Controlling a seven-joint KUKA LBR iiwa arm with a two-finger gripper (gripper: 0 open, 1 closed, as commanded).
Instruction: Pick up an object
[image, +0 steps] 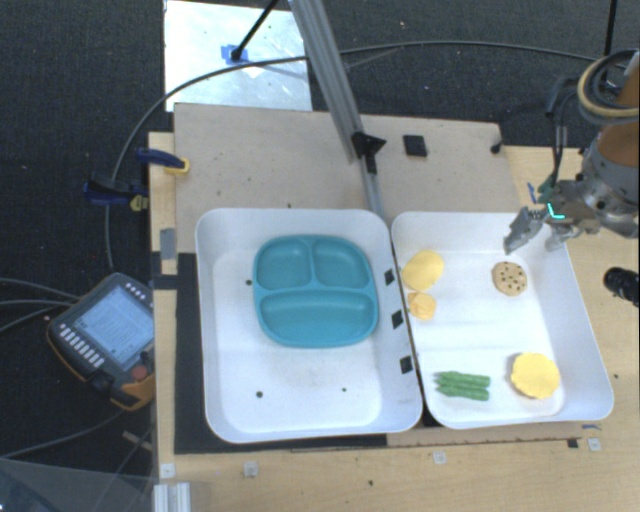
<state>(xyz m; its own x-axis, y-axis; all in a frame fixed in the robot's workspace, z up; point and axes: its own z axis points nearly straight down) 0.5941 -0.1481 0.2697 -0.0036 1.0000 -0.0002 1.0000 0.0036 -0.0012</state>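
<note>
The right bin (570, 300) holds a brown cookie (510, 278), a large yellow piece (424, 268) with a smaller yellow piece (422, 306) below it, a bundle of green beans (462, 384) and a round yellow item (535, 375). My gripper (535, 231) hangs over the bin's upper right part, just above and to the right of the cookie. Its fingers are apart and nothing is between them.
The left bin (230, 400) bears a blue divided plate (315, 290). A slanted metal pole (335, 80) rises behind the bins. A teach pendant (105, 335) and cables lie left of the bench.
</note>
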